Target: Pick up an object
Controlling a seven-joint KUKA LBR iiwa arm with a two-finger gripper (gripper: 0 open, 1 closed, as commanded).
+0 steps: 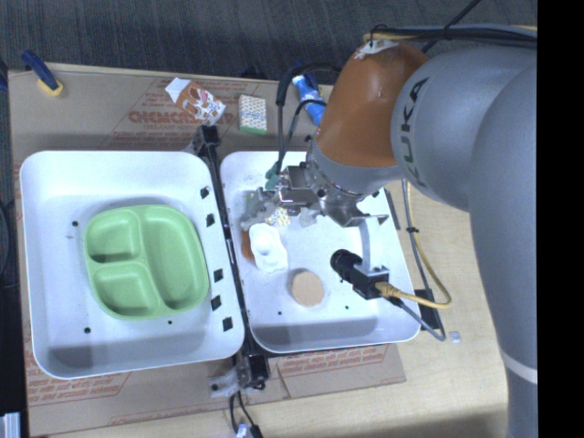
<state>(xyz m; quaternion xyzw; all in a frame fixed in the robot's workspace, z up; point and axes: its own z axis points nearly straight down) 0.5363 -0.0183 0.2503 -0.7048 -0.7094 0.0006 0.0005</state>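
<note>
Gripper [274, 210] low in right bin [383, 328], near its left wall; jaw state cannot be told. White cup [265, 245] just below it, round tan disc [307, 288] nearby. Green divided tray [144, 260] sits mid left bin [46, 272].

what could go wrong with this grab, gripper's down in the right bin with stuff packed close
1. The gripper sits low in the right bin among a tight cluster near the white object; it may pinch two things or just shove them.
2. That cluster lies near the divider between bins, so a finger might catch the wall.
3. The round tan disc looks flat, so it would likely be hard to grip if targeted next.
</note>
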